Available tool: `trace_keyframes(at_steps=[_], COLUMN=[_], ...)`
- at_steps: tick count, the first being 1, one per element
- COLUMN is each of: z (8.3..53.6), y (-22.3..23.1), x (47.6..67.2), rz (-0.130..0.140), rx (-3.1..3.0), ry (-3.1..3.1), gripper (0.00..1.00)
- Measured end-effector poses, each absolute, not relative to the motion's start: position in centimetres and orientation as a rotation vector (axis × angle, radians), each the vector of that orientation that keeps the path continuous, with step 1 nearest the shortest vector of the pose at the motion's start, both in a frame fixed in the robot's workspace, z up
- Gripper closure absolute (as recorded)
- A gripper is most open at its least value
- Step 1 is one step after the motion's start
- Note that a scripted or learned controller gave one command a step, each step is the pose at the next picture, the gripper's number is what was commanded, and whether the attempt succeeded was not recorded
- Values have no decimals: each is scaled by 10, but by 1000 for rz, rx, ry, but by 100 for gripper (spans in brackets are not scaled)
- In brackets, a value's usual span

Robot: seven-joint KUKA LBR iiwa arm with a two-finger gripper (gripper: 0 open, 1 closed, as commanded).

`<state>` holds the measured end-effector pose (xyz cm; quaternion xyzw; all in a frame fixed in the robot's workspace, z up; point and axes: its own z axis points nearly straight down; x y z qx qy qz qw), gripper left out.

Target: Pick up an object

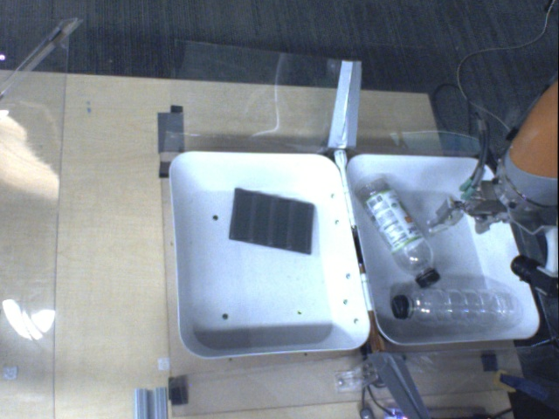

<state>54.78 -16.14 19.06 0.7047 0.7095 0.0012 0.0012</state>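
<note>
In the right bin (524,326) lie two clear plastic bottles. One has a white and green label (395,223) and lies slanted, its black cap toward the front. The other bottle (458,305) lies along the front wall, with its black cap pointing left. My gripper (462,217) hangs over the right bin's back half, just right of the labelled bottle. It is open, with nothing between its fingers. The left fingertip (439,218) is close to that bottle's side; whether it touches is unclear.
The left bin (262,321) holds a dark grey ridged pad (272,220) toward its back. A metal post (343,103) rises behind the seam between the bins. The arm's orange band (537,138) is at the right edge.
</note>
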Motion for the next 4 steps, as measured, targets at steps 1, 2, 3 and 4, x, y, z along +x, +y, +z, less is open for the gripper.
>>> trace_keyframes(at_steps=[1,2,3,4], z=[119,89,101,186], y=[-124,-130,-128,-57], x=[545,594,596,640], rz=[7,11,17,7], rx=[2181,2050,2045,2037], ry=[2253,2367,2365,2384], gripper=[0,0,100,100])
